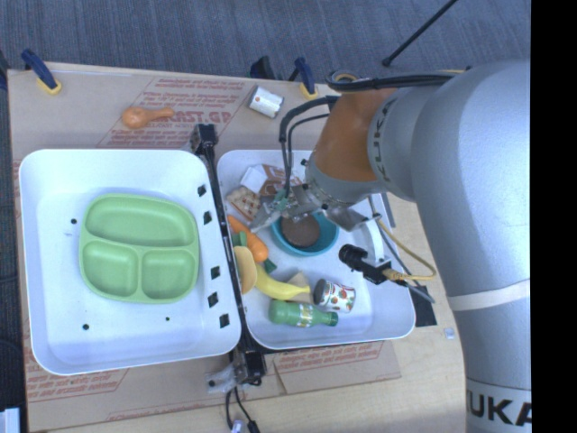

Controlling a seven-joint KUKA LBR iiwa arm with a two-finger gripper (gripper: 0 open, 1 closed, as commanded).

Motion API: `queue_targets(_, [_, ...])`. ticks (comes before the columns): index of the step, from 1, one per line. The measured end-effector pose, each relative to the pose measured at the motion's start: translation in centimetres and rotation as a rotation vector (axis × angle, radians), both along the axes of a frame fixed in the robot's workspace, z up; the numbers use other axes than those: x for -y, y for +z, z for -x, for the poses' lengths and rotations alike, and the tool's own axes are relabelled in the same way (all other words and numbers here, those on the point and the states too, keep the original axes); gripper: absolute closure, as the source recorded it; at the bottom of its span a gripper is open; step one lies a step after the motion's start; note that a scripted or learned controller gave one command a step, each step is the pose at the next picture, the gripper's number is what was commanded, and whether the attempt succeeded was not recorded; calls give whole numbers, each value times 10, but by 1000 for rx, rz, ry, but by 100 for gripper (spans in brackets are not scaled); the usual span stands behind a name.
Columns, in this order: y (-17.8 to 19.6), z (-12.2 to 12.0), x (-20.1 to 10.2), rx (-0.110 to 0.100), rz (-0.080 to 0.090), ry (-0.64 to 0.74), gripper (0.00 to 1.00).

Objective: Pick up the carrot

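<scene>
The carrot is a small orange piece with a green tuft, lying at the left side of the right bin close to the divider. My gripper hangs over the middle of that bin, above and to the right of the carrot and beside a blue bowl. The grey wrist with its orange band covers the gripper from above. Nothing can be seen held in it.
A yellow banana, a green bottle and a red-and-white can lie just in front of the carrot. Snack packets sit behind it. The left bin holds a green divided plate. An orange spoon lies on the bench.
</scene>
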State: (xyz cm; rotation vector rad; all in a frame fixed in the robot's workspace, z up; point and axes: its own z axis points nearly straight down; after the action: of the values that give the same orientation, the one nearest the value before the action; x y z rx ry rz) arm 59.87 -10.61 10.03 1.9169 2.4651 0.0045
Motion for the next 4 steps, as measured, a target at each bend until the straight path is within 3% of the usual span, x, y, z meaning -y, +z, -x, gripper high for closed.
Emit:
queue_targets(1, [-2,35,7,-4,-13,-431,0])
queue_targets(2, [-2,64,-6,-1,-15,-736,0])
queue_targets(3, [-1,81,-8,10,-30,-1082,0])
queue_targets(4, [12,76,-9,20,-35,-1066,100])
